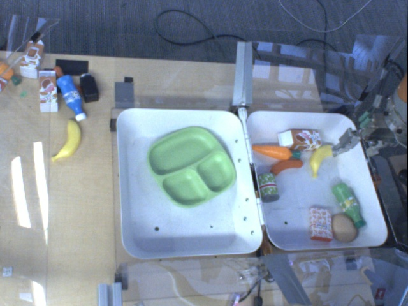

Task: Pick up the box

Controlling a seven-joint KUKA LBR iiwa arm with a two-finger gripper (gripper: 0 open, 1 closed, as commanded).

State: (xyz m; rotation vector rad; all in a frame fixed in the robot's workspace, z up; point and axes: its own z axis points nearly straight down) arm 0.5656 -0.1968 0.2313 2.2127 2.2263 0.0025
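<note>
Probably the box [320, 224] is light and stiff cardboard, lying in the right bin [373, 190] touching a brown ball [344, 228]; gripping across its narrow sides looks best. Whether the fingers [347, 142] are opening, I cannot tell.

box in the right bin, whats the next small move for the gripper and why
Probably move the gripper left, toward the box, then lower over it. The gripper sits at the right bin's far right edge, with the yellow banana lying between it and the box. The box lies on its side at the bin's far end, just above the carrot, so a careful descent seems wise.
</note>
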